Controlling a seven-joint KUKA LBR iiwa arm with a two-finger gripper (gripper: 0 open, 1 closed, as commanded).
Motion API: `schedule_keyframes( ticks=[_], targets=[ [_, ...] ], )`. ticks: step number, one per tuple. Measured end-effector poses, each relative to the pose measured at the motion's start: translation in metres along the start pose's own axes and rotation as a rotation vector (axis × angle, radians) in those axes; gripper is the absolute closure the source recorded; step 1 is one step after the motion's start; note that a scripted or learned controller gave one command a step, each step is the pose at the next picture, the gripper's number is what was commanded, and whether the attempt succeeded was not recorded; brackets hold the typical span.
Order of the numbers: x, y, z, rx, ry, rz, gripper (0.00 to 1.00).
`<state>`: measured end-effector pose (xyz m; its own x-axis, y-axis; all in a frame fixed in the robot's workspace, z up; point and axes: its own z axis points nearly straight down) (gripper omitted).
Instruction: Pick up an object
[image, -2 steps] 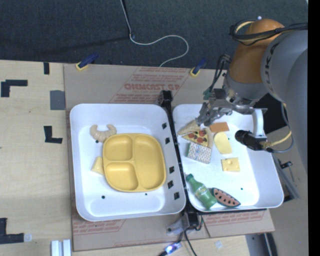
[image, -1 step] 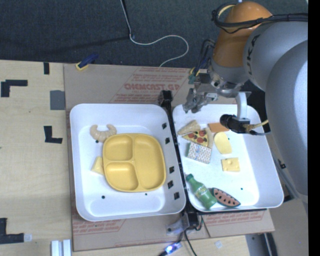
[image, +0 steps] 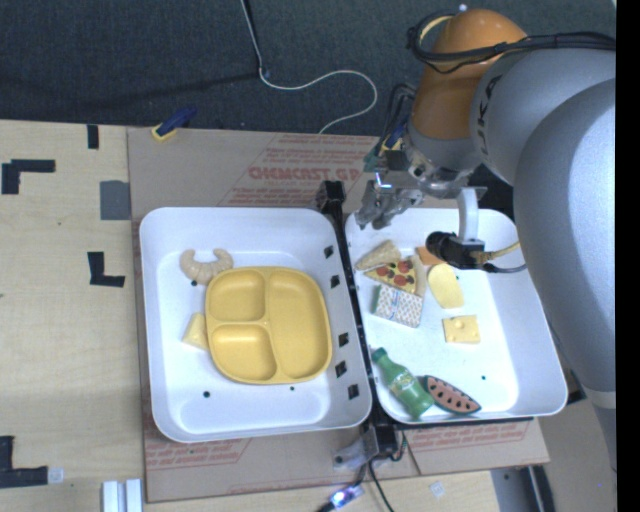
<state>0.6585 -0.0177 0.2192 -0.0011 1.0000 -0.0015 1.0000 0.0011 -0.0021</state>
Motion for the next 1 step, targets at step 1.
schedule_keyframes(
  ticks=[1],
  targets=[
    [-0.0036,-0.0145,-0.0044,0.0,0.0,0.001,1.0]
  ],
)
